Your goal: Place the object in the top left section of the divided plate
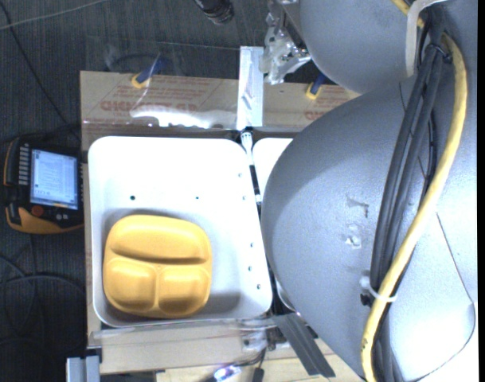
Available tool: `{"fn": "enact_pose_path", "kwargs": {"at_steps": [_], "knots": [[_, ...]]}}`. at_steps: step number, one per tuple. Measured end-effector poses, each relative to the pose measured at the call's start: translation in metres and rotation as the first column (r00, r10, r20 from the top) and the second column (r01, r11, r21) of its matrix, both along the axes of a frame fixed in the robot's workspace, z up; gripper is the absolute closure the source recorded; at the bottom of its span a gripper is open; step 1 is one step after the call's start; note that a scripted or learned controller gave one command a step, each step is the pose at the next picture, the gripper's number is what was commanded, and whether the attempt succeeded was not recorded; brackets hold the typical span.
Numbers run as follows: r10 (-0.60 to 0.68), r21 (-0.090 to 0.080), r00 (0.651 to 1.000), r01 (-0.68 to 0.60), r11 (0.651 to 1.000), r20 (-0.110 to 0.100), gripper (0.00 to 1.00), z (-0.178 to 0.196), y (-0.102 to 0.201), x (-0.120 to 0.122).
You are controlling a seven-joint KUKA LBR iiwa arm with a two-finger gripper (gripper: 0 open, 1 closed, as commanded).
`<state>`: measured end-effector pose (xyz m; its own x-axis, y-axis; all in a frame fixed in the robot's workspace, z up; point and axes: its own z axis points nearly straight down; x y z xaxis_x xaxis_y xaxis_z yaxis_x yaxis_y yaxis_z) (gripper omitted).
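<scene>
Arm (385, 213): looming over the right bin (274, 153), covering nearly all of it.
Hand: being hidden by the arm's own body; grip state cannot be told.
Plate (157, 265): yellow, lying in the left bin (170, 165), well left of the arm, sections looking bare.
Object: not being seen anywhere; likely under the arm.

Faint reddish printed lettering runs across the cardboard sheet (178, 98) lying beyond the far edge of the left bin (170, 173), too blurred to read. The lit screen of the handheld pendant (44, 183), off the bench's left edge, shows lines equally illegible.
</scene>
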<state>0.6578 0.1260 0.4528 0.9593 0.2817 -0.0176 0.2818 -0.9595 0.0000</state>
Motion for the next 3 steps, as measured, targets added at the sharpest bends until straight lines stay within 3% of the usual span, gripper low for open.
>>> {"fn": "enact_pose_path", "kwargs": {"at_steps": [1,2,3], "knots": [[0.000,0.000,1.000,0.000,1.000,0.000,0.00,0.0000,-0.0001,0.0000],[0.015,-0.002,1.000,-0.015,1.000,-0.004,1.00,0.0072,0.0016,0.0000],[0.014,-0.003,1.000,-0.014,1.000,-0.004,0.00,0.0074,0.0014,0.0000]]}}
